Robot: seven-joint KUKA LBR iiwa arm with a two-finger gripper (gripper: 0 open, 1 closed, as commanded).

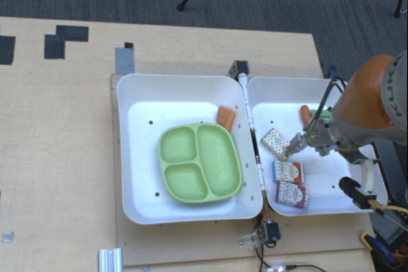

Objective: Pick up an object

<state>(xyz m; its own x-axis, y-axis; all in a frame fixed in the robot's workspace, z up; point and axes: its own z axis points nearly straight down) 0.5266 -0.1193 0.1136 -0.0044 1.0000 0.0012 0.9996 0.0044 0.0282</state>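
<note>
In the right bin [319,200] lie three small packets: a patterned one [274,141] tilted near the divider, an orange-and-white one [288,171] below it, and a red one [292,194] nearest the front. A small orange item [305,114] lies toward the back. My gripper [297,144] reaches in from the right and sits low, right beside the patterned packet's right edge. Nothing can be seen between its fingers.
The left bin [137,137] holds a green three-compartment plate [199,163] and an orange block [225,116] by the divider. The arm's grey body and orange band [366,99] hang over the right bin's right side. Cables lie at the bench's front edge.
</note>
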